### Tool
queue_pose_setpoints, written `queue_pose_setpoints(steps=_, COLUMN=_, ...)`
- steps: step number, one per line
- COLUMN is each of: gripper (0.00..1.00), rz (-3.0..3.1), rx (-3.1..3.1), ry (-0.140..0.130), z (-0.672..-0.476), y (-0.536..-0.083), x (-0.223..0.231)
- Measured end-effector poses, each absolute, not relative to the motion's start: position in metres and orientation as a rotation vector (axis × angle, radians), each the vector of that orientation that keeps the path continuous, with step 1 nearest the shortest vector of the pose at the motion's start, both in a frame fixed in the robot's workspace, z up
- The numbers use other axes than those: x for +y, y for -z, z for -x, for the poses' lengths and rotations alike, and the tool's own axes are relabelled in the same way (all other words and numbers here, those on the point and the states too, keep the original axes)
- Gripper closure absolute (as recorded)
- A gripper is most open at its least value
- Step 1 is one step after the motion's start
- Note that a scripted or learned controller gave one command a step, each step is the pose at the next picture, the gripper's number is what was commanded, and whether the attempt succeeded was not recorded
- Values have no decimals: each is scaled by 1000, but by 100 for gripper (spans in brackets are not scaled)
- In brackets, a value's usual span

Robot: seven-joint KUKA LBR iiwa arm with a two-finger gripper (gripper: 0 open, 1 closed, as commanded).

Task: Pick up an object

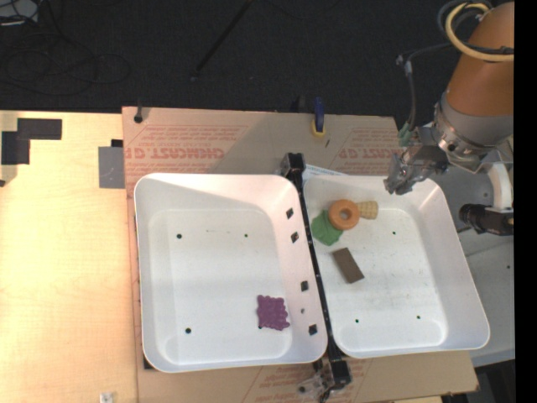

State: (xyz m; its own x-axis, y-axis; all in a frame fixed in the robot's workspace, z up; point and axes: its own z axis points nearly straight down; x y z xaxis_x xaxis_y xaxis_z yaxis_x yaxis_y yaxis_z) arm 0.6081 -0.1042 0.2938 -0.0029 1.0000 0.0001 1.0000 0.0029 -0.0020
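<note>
The right bin [436,309] holds an orange ring [343,214] lying partly on a green block [326,228], with a small tan piece [367,211] beside the ring on the right. A brown rectangular block [348,265] lies just below them. A purple lump [272,312] sits in the left bin [168,309] near its front right. My gripper [404,177] hangs above the right bin's far edge, to the upper right of the ring and apart from every object. Nothing shows between its fingers.
The two bins meet at a black divider clamp strip [304,250]. Cardboard [210,145] lies under and behind the bins. A wooden bench top [59,259] extends to the left. A blue and yellow clip [319,120] stands at the cardboard's far edge.
</note>
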Motion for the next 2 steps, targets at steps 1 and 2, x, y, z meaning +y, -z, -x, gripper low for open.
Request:
queue_pose_setpoints(steps=1, gripper=100, rz=2220, rx=-2213, ry=-8, z=-521, y=-285, x=-124)
queue_pose_setpoints(steps=2, gripper=100, rz=2223, rx=-2210, ry=-9, z=-472, y=-243, x=-176)
